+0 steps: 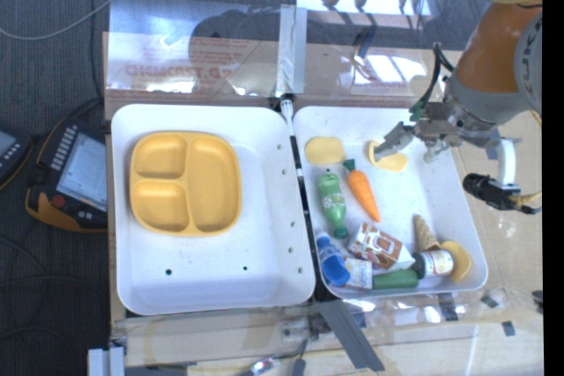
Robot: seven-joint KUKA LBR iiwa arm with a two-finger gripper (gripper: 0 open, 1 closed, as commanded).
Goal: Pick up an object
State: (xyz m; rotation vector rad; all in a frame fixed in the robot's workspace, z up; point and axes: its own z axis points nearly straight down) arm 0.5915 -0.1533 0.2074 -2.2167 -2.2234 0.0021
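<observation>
**Claw hangs over the far right bin, yellow piece just to its left**

The grey two-finger gripper [412,136] hovers above the far end of the right-hand shallow white bin [473,229], its fingers spread apart with nothing between them. The nearest candidate is a small flat yellow plastic food piece [389,159] lying on the bin floor just left of and slightly nearer the camera than the claw; one fingertip seems to sit right at its upper edge (whether touching, I cannot tell). Its long axis runs roughly left to right. The orange plastic carrot [363,194] lies farther left, slanting toward the camera. A short shift left and down would likely centre the claw on it.
</observation>
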